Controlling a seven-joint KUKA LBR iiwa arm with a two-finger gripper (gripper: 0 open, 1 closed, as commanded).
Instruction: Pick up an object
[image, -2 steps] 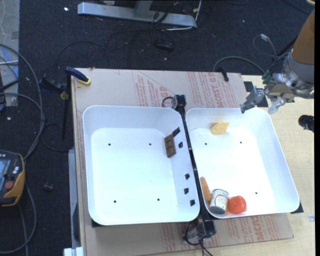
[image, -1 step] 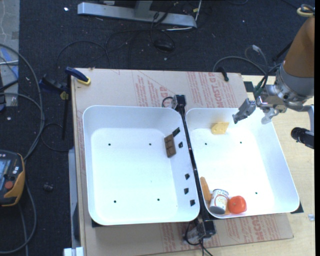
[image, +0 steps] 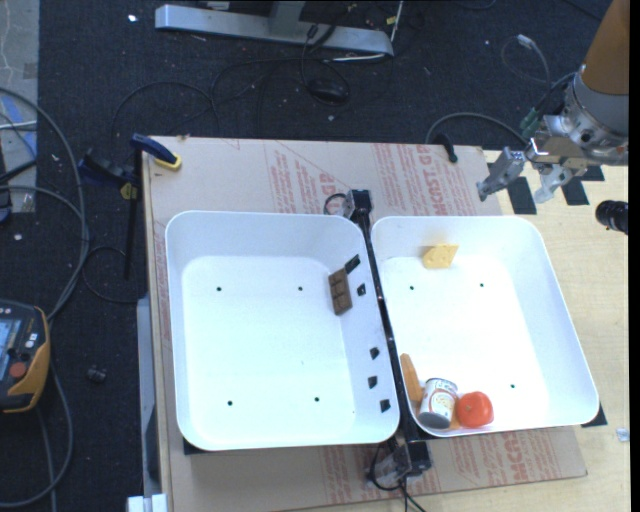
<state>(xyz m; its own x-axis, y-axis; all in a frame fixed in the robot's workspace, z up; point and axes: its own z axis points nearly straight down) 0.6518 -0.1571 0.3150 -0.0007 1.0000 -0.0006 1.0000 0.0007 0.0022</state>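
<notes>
From the overhead camera, the pincer hangs at the upper right, above the bench just beyond the right-hand shallow white bin, with its two fingers spread apart and nothing between them. Nearest to it, below and to its left, lies a yellow wedge of sponge-like material. Far below it, in that bin's near corner, a small silver-and-white can touches a round red tomato-like ball and a slim orange carrot-shaped stick. A brown chocolate-like bar rests in the left-hand white bin, well to the pincer's left.
</notes>
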